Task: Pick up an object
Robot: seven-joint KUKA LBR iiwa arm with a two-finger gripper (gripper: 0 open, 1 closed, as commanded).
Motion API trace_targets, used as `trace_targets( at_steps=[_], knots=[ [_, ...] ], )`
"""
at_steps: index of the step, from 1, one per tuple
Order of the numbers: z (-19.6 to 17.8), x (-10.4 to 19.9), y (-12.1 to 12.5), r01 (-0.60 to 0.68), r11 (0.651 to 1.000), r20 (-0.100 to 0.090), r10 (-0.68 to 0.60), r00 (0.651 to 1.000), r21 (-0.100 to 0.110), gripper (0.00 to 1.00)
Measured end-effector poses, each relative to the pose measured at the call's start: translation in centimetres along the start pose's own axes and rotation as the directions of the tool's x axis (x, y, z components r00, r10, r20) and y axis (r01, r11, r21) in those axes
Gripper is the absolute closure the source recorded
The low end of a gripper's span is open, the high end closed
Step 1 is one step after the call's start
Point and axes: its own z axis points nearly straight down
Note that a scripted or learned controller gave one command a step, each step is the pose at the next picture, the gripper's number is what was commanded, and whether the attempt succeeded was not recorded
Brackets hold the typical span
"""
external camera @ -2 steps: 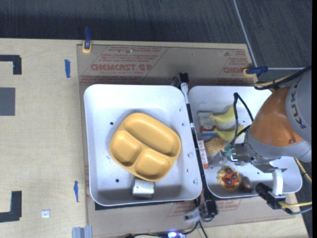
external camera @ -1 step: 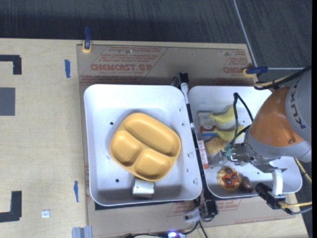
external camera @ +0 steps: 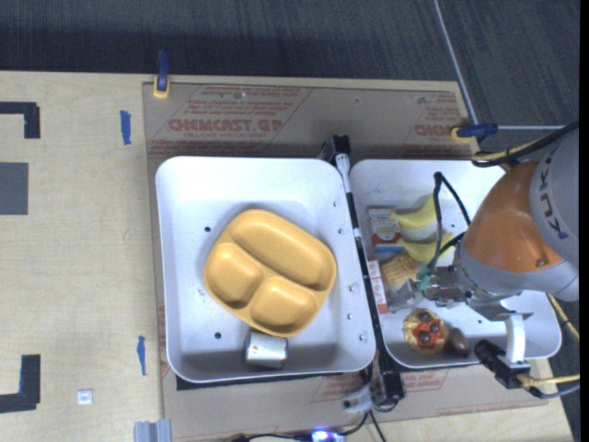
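The right bin (external camera: 543,339) holds several small objects. Among them are a yellow banana-shaped toy (external camera: 419,219), a red and white packet (external camera: 384,226), a tan cracker-like piece (external camera: 398,270), a red and orange round item (external camera: 424,330) and a small brown piece (external camera: 456,342). My gripper (external camera: 425,286) is low inside this bin, between the cracker-like piece and the round item. The grey wrist and the orange band (external camera: 511,233) cover the bin's right half. No object shows clearly in the gripper.
The left bin (external camera: 179,247) carries a yellow three-compartment dish (external camera: 269,270) and a small silver block (external camera: 266,349) near its front wall. A black divider (external camera: 354,238) runs between the bins. Cables (external camera: 446,196) loop over the right bin's back.
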Motion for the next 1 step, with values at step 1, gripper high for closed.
trace_targets(
  at_steps=[1],
  knots=[
    [0.00, 0.02, 0.00, 0.000, 1.000, 0.000, 0.000, 1.000, 0.000, 0.00]
  ],
)
